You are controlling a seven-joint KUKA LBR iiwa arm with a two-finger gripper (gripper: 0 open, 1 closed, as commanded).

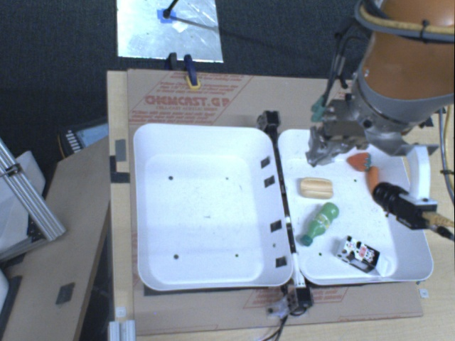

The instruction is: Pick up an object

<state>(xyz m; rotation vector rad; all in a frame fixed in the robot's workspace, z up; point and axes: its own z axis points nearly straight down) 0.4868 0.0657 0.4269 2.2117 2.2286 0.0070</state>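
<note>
A bread roll [316,187] lies near the middle of the right bin [409,265], with a green bottle [319,222] just below it and bare floor around. The gripper [321,151] hangs above the roll; its state cannot be told. The left bin [206,204] offers wide room.

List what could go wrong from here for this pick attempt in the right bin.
1. The hand hangs above bare bin floor, between the bread roll and the carrot; a straight descent may close on nothing.
2. The carrot lies partly under the arm near the right bin's far side, so a reach there could nudge it rather than grip it.
3. The green bottle lies on its side and might roll away from a touch.
</note>
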